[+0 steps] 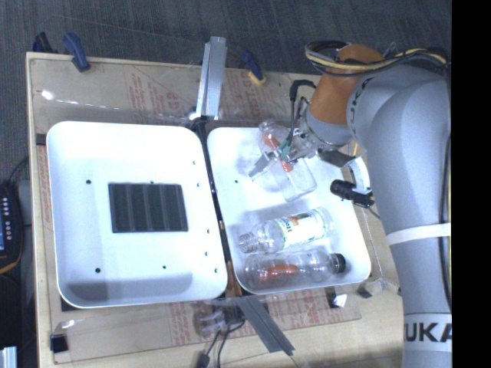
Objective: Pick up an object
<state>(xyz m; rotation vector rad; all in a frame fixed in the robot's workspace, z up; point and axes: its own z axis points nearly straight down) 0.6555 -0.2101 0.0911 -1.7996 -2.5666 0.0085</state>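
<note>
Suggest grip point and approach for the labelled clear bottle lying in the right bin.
Probably the labelled bottle mid-body, at the label, coming straight down with the claw closing across its width. It lies on its side, slanted, and a second bottle lies close along its near side, so low side approaches look blocked.

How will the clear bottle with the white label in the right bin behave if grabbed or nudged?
The labelled bottle lies on its side, so it will probably roll when nudged. It looks like thin clear plastic: likely light and slippery. Another clear bottle lies right beside it and may shift too.

tool (pixel 285 150) finger state blurred, clear item (pixel 295 176) beneath it indistinct
</note>
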